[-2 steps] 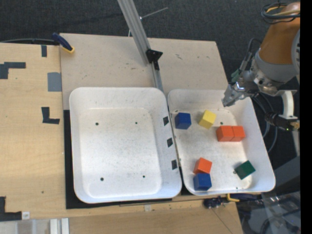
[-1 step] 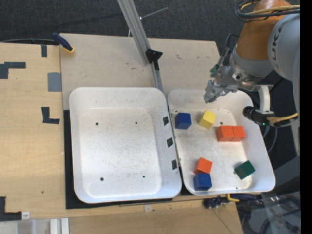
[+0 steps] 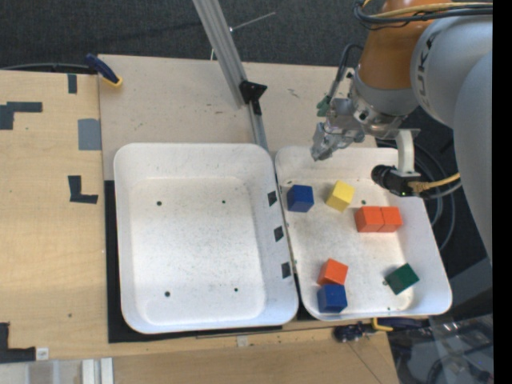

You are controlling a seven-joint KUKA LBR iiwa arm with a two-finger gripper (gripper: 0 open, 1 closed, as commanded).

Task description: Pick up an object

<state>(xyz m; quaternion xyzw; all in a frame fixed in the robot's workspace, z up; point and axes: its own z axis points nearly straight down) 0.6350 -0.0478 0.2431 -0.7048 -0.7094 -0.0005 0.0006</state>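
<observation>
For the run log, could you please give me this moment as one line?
tool: above right bin's far edge | holds: nothing seen | nearest: blue cube, yellow cube | left bin

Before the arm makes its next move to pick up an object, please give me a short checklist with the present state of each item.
1. Objects available in the right bin: ok; blue cube, yellow cube, orange block and others lie there.
2. Tool above the right bin: ok, near its far rim.
3. Tool holding nothing: cannot tell.
4. Tool directly over a target: not ok; the blue cube and yellow cube lie nearer the camera.
5. Blue cube apart from its neighbours: ok.
</observation>
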